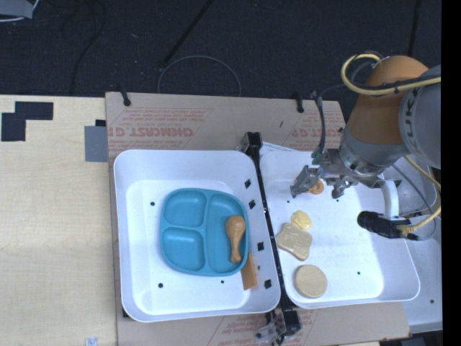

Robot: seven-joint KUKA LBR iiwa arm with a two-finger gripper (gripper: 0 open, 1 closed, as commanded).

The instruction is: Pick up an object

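Over the bench, two shallow white plastic bins sit side by side on a brown cardboard sheet (216, 125). The left bin (137, 193) carries a blue sectioned plastic plate (189, 231), and across the plate's right compartment lies a tan toy chicken drumstick (235, 236), its knob end toward the top of the view. A thin brown stick-like piece (249, 274) leans at the plate's lower right edge, against the bin's wall.

The right bin (367, 272) has the grey arm with the orange band (385, 99) reaching in from the right, and its two-finger gripper (315, 186) is down near the bin's upper left part. A small orange object (316, 187) shows right at the fingertips, seemingly pinched between them, though it is too small to say what it is.

Below the gripper, well apart from it, three toy foods lie loose: a round pale biscuit-coloured disc (311, 281) nearest the camera, a tan slice of toy bread (294, 241) above it, and a small yellow lump (301, 220) touching the bread's upper edge.
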